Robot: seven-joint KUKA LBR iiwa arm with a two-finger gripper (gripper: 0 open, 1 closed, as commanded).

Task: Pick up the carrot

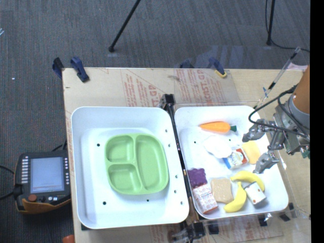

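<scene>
Orange with a small green stem end, the carrot [216,127] lies flat near the far wall of the right bin [229,111], its stem end pointing toward the arm's side. Just nearer than the carrot sits a white rounded piece [217,146], and beyond that a small red and white carton [236,159] beside a pale yellow block [251,151]. Further from the carrot, along the near wall of the bin, lie a purple piece [197,176], a red and white packet [204,198], a tan slice of bread [221,189], a banana [241,188] and a small grey and white box [255,195]. The gripper [259,148] hangs over the bin's right side, apart from the carrot, its two fingers spread and nothing between them. On the other side of the carrot, the left bin [81,135] holds a green divided plate [136,164]. Both bins rest on the cardboard-covered tabletop [126,87], with blue clamps [79,69] at its far edge
</scene>
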